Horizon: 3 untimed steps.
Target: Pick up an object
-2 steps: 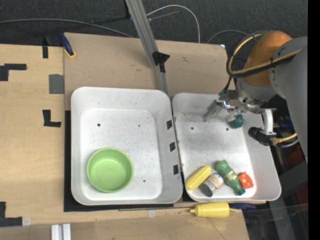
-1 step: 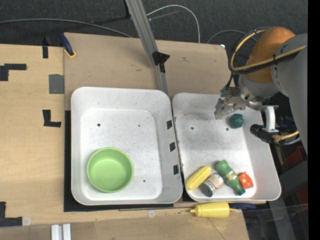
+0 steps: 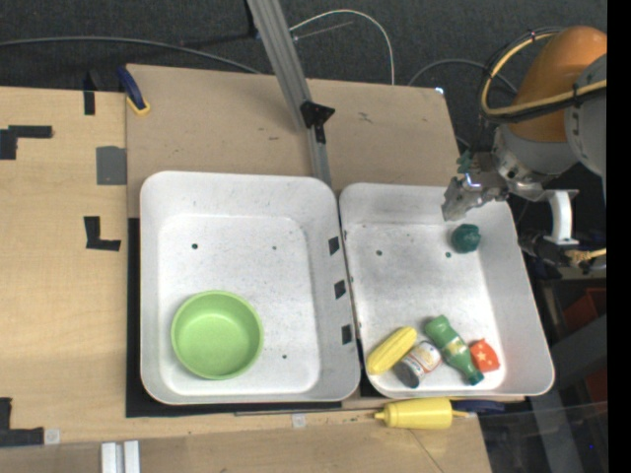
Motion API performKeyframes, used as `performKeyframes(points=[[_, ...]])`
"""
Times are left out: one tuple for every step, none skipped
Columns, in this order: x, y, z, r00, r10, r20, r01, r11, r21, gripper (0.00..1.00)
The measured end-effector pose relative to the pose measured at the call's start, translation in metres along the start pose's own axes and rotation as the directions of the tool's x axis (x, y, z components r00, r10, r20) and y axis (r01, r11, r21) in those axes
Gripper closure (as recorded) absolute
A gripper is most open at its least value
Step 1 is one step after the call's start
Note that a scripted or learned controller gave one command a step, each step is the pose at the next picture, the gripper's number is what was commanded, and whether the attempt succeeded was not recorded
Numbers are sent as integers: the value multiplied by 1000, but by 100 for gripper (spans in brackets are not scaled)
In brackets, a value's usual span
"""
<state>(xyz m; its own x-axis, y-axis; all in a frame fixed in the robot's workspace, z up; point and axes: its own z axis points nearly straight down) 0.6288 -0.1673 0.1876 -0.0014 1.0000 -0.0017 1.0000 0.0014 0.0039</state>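
My gripper (image 3: 463,198) hangs over the far right corner of the right bin (image 3: 394,215), with nothing visibly between its fingers. A small dark green ball (image 3: 465,237) lies in that bin just below the gripper, apart from it. At the bin's near end lie a yellow corn-shaped piece (image 3: 391,349), a small can (image 3: 422,361), a green bottle (image 3: 452,347) and a small orange piece (image 3: 484,355), close together.
The left bin (image 3: 237,215) holds a light green bowl (image 3: 217,335) at its near left. A yellow bottle (image 3: 419,414) lies on the bench in front of the right bin. A grey metal pole (image 3: 286,52) slants over the bench behind the bins.
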Motion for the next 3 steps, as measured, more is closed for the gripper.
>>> performKeyframes(points=[[1, 1, -17, 1000, 0, -1, 0, 1000, 3, 100], [58, -15, -29, 1000, -5, -4, 5, 1000, 5, 100], [115, -36, -23, 1000, -5, -3, 5, 1000, 8, 100]])
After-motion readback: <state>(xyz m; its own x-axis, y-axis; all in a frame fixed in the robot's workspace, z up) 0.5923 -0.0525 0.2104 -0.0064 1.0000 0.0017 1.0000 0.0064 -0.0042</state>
